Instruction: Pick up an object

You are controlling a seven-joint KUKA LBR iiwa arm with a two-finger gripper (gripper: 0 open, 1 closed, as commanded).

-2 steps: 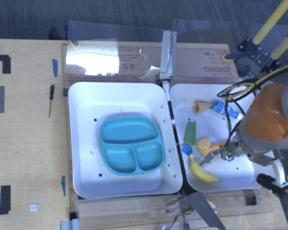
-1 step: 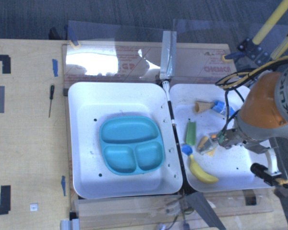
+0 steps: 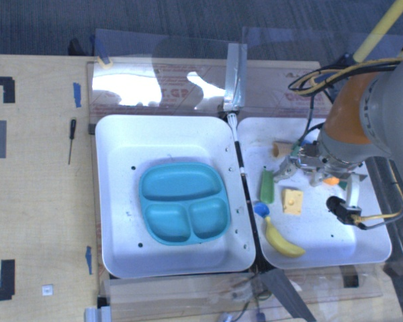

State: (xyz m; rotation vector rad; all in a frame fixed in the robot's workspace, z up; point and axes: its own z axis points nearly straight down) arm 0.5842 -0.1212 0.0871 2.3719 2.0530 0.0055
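The gripper, its state unclear, hovers in the right bin; cheese lies just beside it, nearer the table's front edge.

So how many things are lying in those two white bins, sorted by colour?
Blue: 2, the divided tray and a small blue piece
Yellow: 2, the banana and a cheese block
Green: 1, a green stick
Brown: 1, a small brown piece
Total: 6

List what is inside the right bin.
In the right bin: a banana, cheese wedge, green piece, small blue item and brown piece. The arm covers the rest.
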